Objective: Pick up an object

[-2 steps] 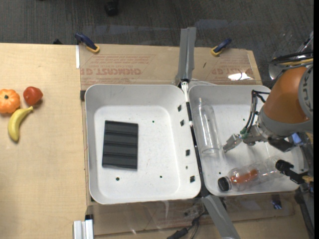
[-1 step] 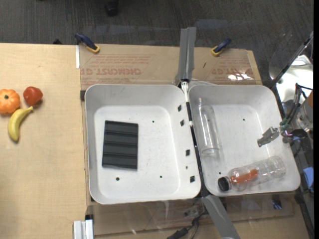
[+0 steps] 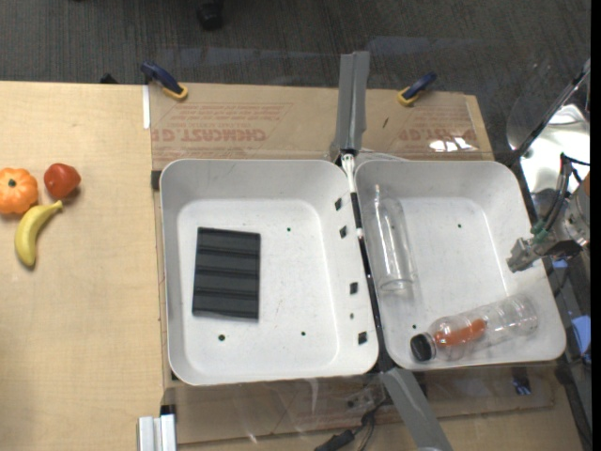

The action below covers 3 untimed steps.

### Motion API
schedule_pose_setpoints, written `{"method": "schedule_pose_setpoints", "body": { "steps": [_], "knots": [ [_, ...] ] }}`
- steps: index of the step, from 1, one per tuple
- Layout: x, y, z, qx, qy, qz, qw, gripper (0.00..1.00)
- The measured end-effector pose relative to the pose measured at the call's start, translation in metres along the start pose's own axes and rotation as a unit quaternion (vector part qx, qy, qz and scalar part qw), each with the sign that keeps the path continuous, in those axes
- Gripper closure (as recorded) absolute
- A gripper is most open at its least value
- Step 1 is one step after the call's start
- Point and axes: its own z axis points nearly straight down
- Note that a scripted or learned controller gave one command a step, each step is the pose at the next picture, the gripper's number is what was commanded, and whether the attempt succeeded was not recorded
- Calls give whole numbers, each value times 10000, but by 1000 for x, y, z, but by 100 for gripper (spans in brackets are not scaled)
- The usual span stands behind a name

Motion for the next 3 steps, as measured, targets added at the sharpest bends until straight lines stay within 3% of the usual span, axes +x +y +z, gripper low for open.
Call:
{"method": "schedule_pose_setpoints", "body": {
  "steps": [1, 2, 3],
  "knots": [
    [0, 0, 0, 1, 1, -1, 10000, 0],
    [5, -32, 50, 2, 18, -772, 9970, 0],
    [82, -25, 77, 7, 17, -969, 9953, 0]
  ]
}}
